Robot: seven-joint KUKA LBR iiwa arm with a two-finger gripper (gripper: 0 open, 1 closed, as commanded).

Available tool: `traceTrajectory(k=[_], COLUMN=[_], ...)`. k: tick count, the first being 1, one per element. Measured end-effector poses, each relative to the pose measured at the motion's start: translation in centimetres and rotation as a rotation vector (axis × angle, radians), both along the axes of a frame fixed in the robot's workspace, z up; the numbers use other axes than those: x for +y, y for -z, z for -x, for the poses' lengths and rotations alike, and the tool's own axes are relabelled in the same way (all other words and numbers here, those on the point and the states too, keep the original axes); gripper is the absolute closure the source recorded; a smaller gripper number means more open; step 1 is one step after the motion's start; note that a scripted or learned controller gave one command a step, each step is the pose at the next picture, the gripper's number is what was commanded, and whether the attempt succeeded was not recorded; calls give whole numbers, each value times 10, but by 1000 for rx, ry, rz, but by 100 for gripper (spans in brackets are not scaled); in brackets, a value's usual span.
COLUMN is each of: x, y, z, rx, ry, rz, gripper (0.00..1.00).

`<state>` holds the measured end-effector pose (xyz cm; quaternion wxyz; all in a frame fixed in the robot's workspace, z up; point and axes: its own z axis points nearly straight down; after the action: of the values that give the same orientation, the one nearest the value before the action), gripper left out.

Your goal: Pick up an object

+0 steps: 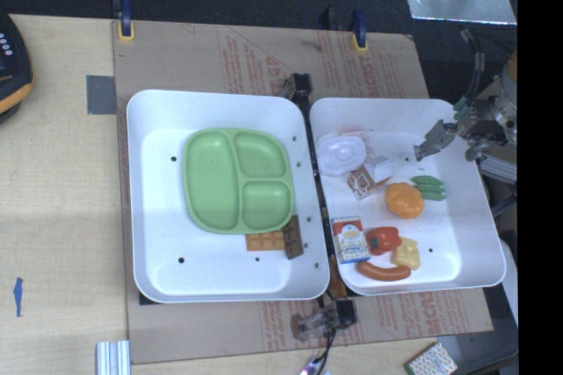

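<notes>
Green bean pod (428,186) looks like the likeliest pick to me, since it's the toy sitting closest to the hand (434,140). It lies in the right bin (488,224), toward the frame's right, just beside the orange fruit (405,201) at that fruit's upper right, and its long axis runs roughly left-right with a slight tilt. The hand sits at the upper right of that bin, so the pod is straight below it in the frame and near, not touching. Nothing's between the fingers as far as I can see, but honestly can't tell if they're spread or closed, the hand is small and dark at this angle. My guess: short move down-frame, then fingers need to straddle the pod's narrow width. Crowding from the fruit could foul it.
</notes>
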<state>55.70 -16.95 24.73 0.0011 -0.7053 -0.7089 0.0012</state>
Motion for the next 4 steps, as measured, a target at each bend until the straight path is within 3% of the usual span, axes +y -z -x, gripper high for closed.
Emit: traceTrajectory(k=[1, 2, 3, 4], x=[-6, -4, 27, 7], y=[78, 108, 158, 154], z=[-5, 10, 58, -40], rx=[7, 4, 7, -9], ry=[-1, -1, 2, -1], rz=[-1, -1, -4, 2], gripper=[0, 0, 0, 0])
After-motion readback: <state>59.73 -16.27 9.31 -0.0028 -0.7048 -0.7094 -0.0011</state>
